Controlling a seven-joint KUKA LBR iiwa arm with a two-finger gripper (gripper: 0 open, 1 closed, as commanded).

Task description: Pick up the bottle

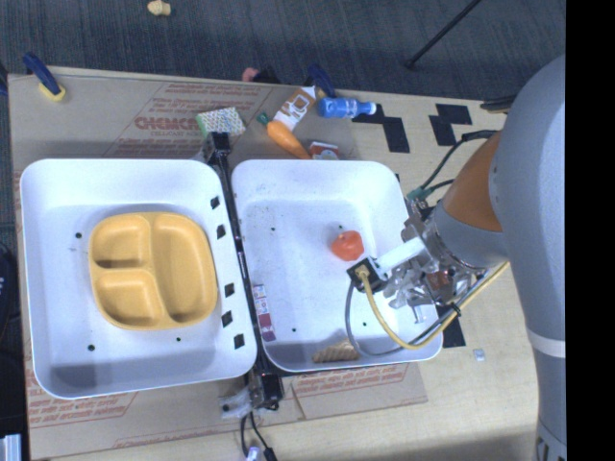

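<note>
Two bottle-like things lie on the cardboard behind the right bin: a white and orange bottle (294,109) on its side and a small blue bottle (340,109) just right of it. My gripper (411,291) hangs low over the right bin's (288,185) right side, near its front corner, with a yellow cable looping beneath it. A small red-orange round object (347,246) lies in the bin just left of the gripper and apart from it. Nothing shows in the gripper's grasp.
A tan flat piece (334,354) lies at the right bin's front wall. An orange carrot-like item (286,139) and a small card lie behind that bin. The left bin (38,257) holds a yellow divided plate (152,268). The grey arm covers the bench's right side.
</note>
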